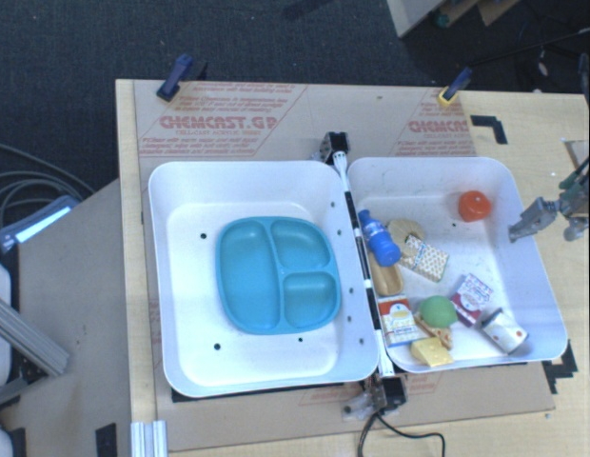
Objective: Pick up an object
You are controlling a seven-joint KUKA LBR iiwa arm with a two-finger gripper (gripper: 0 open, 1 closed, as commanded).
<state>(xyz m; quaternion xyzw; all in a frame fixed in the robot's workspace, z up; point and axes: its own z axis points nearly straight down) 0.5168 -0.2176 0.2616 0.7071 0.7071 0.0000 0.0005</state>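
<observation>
gripper [540, 215] at R bin [523, 184] rim (right edge) | orange ball [474, 206] nearby

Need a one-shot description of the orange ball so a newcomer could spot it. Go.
Of the two white bins, take the right bin, the one crowded with small items. Look to its far right corner, near the gripper. The orange ball sits alone there, apart from the clutter, the one round orange-red thing.
</observation>
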